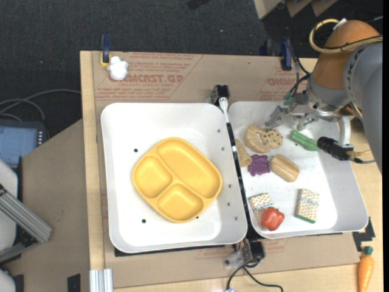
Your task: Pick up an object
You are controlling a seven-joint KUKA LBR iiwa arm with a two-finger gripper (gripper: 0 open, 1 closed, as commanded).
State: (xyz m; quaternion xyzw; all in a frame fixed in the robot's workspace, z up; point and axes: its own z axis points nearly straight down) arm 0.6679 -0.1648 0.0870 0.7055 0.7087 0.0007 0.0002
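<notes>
Right now gripper (285, 115) hangs over right bin (340, 224) near cookie (264, 138), fingers spread w/ nothing between.

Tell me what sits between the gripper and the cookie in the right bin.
Nothing visible does. The gripper hangs just above and right of the cookie, with bare bin floor between them; the green piece lies off to the right.

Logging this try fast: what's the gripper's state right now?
Gripper: over the right bin's far edge near the cookie; open or shut cannot be told.
</notes>
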